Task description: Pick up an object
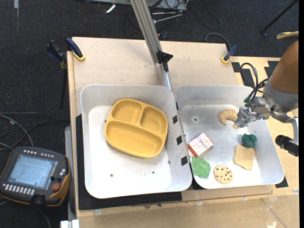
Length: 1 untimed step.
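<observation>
Table (118, 61): pale board top, bearing two shallow white bins side by side; bare margin shows along its far edge, with a yellow-tipped clamp at each far corner.

Left white bin (95, 175): holds one item. Wide bare floor lies along its near and left walls.

Right white bin (199, 99): holds six small items, grouped in the near and right part. Its far-left floor is bare.

Grey arm with orange band (285, 80): enters from the right, over the right bin's far-right corner.

Yellow three-compartment plastic tray (137, 127): lies flat in the left bin, turned at a slant, nearer the far and right walls.

Tool (241, 119): low over the right bin near its right wall, tip just beside the croissant; whether its fingers are apart or together cannot be told.

Red-and-white small carton (200, 144): near the right bin's left wall.

Tan toast-shaped piece (244, 157): near the right wall, just below the dark green item.

Pale tan croissant-shaped piece (227, 115): mid-bin, left of the tool.

Bright green leaf-shaped piece (201, 167): at the near-left corner.

Round speckled cookie (222, 174): by the near wall, between leaf and toast.

Dark green small lump (249, 139): below the tool.
</observation>
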Each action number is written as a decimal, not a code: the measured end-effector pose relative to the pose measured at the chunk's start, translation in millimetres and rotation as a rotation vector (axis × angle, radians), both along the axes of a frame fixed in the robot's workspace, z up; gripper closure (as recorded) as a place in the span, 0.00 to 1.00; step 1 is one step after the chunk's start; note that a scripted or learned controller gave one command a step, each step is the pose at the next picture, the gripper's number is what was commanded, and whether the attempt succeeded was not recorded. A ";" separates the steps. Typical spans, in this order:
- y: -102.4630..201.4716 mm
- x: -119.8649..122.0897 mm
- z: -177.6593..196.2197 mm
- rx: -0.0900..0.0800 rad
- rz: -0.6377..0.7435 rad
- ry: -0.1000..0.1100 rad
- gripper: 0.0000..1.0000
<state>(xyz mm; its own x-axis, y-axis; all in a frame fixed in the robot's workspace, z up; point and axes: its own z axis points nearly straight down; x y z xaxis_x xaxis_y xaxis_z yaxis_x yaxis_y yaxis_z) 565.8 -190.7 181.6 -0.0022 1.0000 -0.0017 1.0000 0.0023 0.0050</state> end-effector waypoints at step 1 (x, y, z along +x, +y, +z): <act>-0.1 1.5 39.2 -0.001 0.000 -0.001 1.00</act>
